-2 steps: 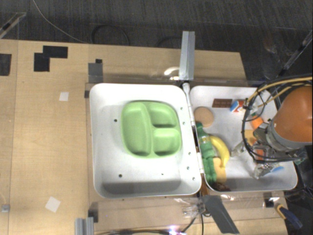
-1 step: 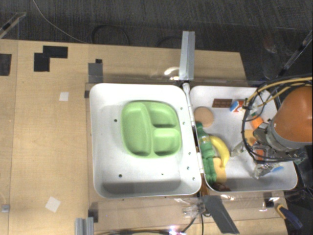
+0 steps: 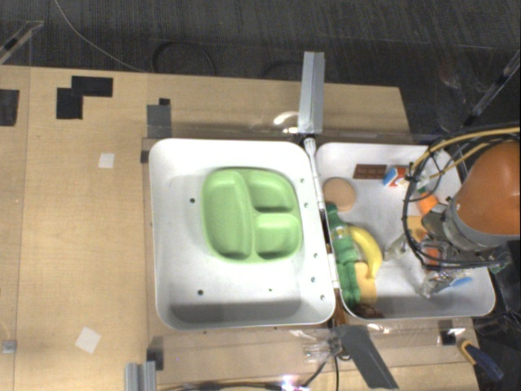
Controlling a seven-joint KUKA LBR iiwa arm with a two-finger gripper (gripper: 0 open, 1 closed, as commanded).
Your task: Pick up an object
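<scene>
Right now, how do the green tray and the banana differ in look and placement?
The green tray is broad, flat and divided into compartments; the banana is narrow, curved and yellow. The tray lies alone mid left bin; the banana sits against the right bin's left wall among other items. Both rest inside white bins.

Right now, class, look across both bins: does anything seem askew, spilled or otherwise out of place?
Nothing looks spilled or broken. The green divided tray sits slightly turned in the left bin, not square to its walls. In the right bin, the banana and green items crowd against the left wall.
</scene>
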